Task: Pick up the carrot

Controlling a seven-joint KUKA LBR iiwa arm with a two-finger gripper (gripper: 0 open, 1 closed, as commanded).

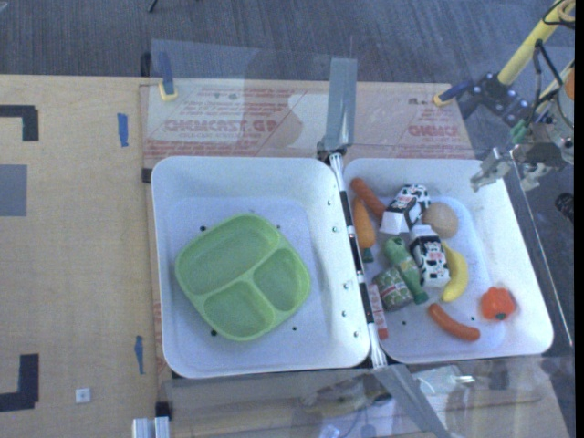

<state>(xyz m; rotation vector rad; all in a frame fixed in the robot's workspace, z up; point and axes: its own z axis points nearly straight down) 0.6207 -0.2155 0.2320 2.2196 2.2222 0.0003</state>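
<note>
Lying along the left wall of the right bin [529,272], at about nine o'clock in it, the carrot [364,224] is a short orange cone, its length running roughly twelve to six o'clock. Just above it, toward eleven o'clock, sits a reddish sausage [368,194]; a second one [453,323] lies near five o'clock in the same bin.

The jaws [491,167] hang at the bin's one o'clock corner, over its rim, well apart from the carrot. They look slightly spread, with nothing between them and nothing touched.

Counted: two white bins, one carrot, two sausages, two black-and-white cow-patterned cartons [412,199] and [432,258], one banana [455,276], one beige round item [441,219], one green bottle [402,263], one small red-and-green packet [392,290], one orange pepper-like item [497,304]. The left bin [182,190] holds one green divided plate [242,276] with three compartments, at its centre.
</note>
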